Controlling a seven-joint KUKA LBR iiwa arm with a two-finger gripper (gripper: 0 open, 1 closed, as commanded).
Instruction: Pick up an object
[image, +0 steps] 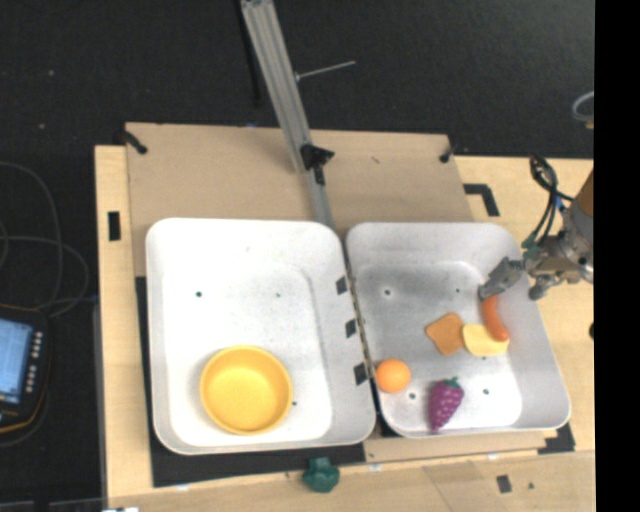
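No readable text, labels, brand names, numbers or signs appear anywhere. The two white bins (250, 260), the tan bench (400, 160) and the toy items carry no print. A handheld device with a lit bluish screen (15, 360) sits at the far left edge, but anything on its display is too small and blurred to read.

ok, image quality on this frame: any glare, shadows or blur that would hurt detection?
Camera view: lighting is even and soft, the image a little low in sharpness. The right bin has a grey smudge across its floor. The left bin reads bright white, near washed out. The gripper is blurred at the frame's right. The yellow bowl, orange ball and purple grapes stand out clearly.
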